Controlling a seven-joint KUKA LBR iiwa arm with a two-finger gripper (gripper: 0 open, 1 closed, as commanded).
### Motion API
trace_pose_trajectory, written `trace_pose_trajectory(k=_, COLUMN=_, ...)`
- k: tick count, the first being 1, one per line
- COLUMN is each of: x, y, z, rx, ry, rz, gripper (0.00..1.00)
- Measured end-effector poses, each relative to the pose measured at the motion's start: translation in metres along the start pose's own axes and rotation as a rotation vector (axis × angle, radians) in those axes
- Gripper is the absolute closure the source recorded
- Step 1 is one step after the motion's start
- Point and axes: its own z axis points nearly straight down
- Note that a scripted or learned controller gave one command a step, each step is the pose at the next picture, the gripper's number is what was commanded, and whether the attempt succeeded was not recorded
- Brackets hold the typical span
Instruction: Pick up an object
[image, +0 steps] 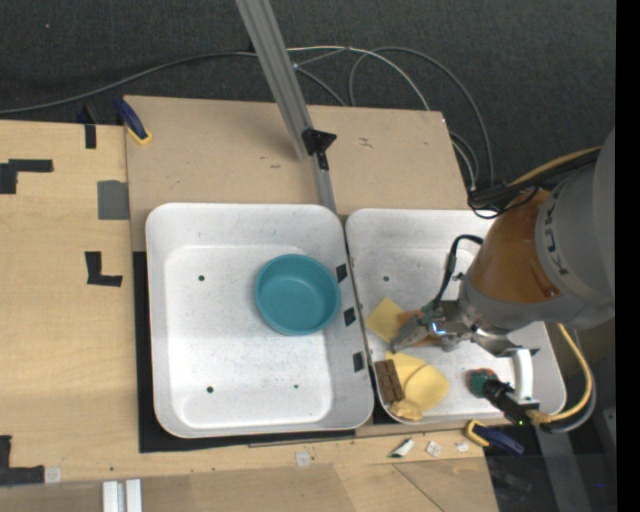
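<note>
Just beside my pincer (425, 330), toward the other bin, a pale yellow wedge (384, 318) lies flat. Below my pincer rests a bigger yellow lump (421, 383) with a brown block (388, 378) against its side. Well apart, across the divider, a teal bowl (296, 293) stands upright.
</note>
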Motion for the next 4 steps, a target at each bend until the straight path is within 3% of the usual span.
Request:
trace_pose_trajectory(k=1, x=0.001, y=0.0, z=-0.01, rx=0.003, ry=0.001, rz=-0.002, gripper=1.0)
trace_pose_trajectory(k=3, x=0.008, y=0.008, z=-0.114, rx=-0.001, ry=0.0, rz=-0.002, gripper=1.0)
trace_pose_trajectory(k=4, x=0.057, y=0.027, z=-0.107, rx=0.003, ry=0.003, rz=-0.007, gripper=1.0)
